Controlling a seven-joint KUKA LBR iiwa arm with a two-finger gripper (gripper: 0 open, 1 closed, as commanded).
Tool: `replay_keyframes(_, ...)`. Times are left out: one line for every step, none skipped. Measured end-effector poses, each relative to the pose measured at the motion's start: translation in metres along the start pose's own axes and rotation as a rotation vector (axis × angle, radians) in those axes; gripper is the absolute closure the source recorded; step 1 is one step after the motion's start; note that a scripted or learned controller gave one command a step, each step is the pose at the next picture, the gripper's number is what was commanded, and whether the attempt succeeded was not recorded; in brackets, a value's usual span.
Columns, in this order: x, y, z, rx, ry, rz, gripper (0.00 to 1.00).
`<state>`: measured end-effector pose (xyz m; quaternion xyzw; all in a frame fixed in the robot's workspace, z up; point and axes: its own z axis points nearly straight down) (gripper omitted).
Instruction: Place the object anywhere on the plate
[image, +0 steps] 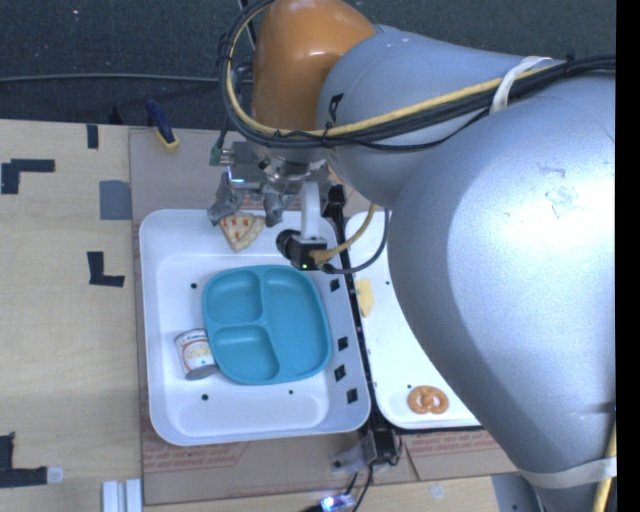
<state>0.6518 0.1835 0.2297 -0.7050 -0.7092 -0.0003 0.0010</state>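
The grey arm (500, 220) bulks closest to the lens, reaching over the right bin (400, 350), which holds a pretzel (428, 401) and a yellow piece (365, 297). Its jaws (242, 213) stand spread around the pizza slice (241, 231) at the left bin's (165, 400) far edge, beyond the blue plate (268, 324). A small can (196, 354) lies beside the plate.

The pale wooden surface (60, 330) carried a brown cardboard sheet (185, 165), and on that sheet sat two white bins side by side: the left bin (160, 300) reaching beneath the hand (244, 205), the right bin (400, 350) beside it
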Motion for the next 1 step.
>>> replay_keyframes(-0.0034,0.0000,0.0004,0.001,-0.003,0.003,0.00)
